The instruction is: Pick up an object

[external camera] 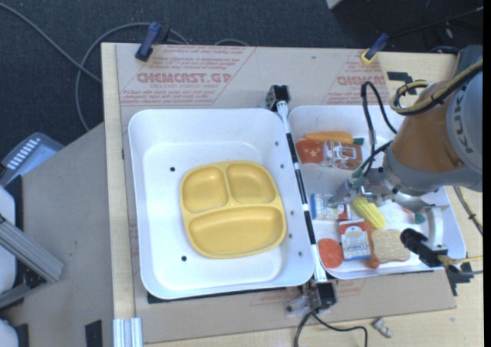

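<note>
**A:** What are you looking at, biggest stuff first?

**B:** You've got 2 white bins side by side. The left bin (153, 184) is well off to the left of your gripper, and it holds a yellow tray (230, 207) with 3 compartments. The right bin (322, 119) is the one your arm (433, 138) is reaching into, grey with the orange band over the bin's right half.

**A:** And the gripper?

**B:** Your gripper (367, 184) sits low in the middle of the right bin. Can't tell if it's apart or together, the wrist hides too much.

**A:** Where's the stuff to grab?

**B:** All packed around the tool. An orange and white packet (330, 150) lies just up and left of it. A yellow corn cob (370, 213) is right below it, looks like touching or nearly. A slice of toast (390, 246) is further below, next to a small red and white box (354, 242), and a red round piece (330, 253) is lowest left.
</note>
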`<state>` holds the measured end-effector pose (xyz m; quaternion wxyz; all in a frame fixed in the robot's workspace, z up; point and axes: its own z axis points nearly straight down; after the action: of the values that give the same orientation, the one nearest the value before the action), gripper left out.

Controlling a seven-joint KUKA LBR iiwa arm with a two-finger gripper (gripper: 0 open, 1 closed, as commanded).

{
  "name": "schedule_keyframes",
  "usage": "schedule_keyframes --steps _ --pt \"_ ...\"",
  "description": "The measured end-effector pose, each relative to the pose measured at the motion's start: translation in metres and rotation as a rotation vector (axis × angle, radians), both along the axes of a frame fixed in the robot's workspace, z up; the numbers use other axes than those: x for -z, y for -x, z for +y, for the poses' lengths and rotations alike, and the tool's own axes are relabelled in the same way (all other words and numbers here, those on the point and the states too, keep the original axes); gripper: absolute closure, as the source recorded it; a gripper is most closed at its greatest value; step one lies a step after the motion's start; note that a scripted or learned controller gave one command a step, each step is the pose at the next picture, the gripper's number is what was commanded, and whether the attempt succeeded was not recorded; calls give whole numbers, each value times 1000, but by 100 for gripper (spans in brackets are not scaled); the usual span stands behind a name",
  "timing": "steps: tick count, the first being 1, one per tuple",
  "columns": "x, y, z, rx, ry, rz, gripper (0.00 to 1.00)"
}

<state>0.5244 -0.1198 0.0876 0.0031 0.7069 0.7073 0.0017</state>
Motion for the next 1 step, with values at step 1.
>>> schedule_keyframes --steps 1 --pt "-11 -2 0 1 1 -6 100"
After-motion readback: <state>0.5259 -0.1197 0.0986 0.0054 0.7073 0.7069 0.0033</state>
